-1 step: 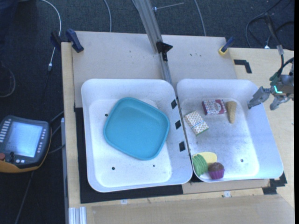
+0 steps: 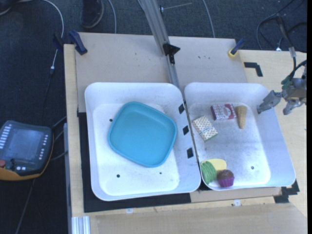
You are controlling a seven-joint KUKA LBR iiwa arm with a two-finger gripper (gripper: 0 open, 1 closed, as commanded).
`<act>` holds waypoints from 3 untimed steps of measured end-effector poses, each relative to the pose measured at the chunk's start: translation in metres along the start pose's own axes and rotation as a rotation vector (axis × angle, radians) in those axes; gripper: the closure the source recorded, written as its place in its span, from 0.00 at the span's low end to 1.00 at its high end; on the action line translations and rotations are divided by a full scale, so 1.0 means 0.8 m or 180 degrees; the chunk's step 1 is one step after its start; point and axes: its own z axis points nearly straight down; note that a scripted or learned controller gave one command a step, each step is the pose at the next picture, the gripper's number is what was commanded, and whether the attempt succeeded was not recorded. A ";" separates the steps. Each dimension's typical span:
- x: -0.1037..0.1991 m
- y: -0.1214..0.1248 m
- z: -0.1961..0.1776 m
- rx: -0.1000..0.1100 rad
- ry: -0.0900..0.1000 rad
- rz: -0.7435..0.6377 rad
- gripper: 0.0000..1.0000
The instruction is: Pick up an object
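My gripper (image 2: 279, 106) hovers at the right edge of the right bin (image 2: 273, 145), its two fingers spread open with nothing between them. In that bin lie a red-and-white packet (image 2: 223, 112), a tan cone-shaped piece (image 2: 241, 116) beside it, and a patterned beige packet (image 2: 204, 127) to the left. At the bin's front sit a green ridged toy (image 2: 208, 171), a yellow piece (image 2: 217, 164) and a purple toy (image 2: 225, 178), bunched together. The gripper stands to the right of the cone, apart from it.
The left bin (image 2: 97, 130) holds a blue square plate (image 2: 142, 133). A grey pole (image 2: 157, 23) slants from the top down to the seam between the bins. Blue and yellow clamps (image 2: 78, 42) grip the bench's back corners. A pendant (image 2: 23, 149) lies on the floor at left.
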 end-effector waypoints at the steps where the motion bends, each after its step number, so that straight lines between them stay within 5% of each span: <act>1: 0.010 0.007 0.070 0.0015 0.0005 -0.0002 0.00; 3: 0.013 0.016 0.203 0.0017 0.0004 0.0000 0.00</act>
